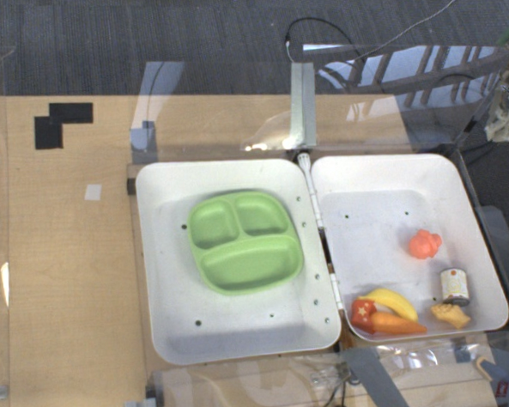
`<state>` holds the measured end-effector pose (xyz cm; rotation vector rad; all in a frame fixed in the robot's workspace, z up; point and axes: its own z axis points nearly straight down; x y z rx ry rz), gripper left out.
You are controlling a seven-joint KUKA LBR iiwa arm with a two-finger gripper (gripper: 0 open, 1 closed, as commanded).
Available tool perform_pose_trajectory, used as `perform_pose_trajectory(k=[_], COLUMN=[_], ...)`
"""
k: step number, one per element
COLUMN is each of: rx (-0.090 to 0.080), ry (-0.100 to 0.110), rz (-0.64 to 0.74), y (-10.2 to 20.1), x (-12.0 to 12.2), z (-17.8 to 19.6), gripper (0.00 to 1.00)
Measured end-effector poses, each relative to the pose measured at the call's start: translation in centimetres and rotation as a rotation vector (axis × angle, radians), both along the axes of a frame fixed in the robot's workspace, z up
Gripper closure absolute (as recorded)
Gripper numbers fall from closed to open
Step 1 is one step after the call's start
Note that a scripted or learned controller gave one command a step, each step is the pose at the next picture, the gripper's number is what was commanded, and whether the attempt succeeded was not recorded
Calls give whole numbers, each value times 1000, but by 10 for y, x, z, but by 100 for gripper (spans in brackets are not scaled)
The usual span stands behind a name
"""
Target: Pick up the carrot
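Note:
The carrot (397, 323) is orange and lies flat near the front edge of the right bin (383, 190). It touches a yellow banana (392, 303) just behind it and a red pepper (362, 311) at its left end.
A pink-orange round fruit (425, 244) sits at the right bin's right side. A small can (454, 286) and a yellow-brown food piece (451, 315) lie at its front right corner. The left bin (172, 324) holds a green divided plate (242, 241).

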<state>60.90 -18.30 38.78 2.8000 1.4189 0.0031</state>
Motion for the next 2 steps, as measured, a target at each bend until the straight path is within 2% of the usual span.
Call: perform_pose_trajectory(k=[1,2], rx=[0,0], ry=[-3,-2], rz=[154,77], y=[96,44], x=[60,60], z=[49,49], gripper=[100,100])
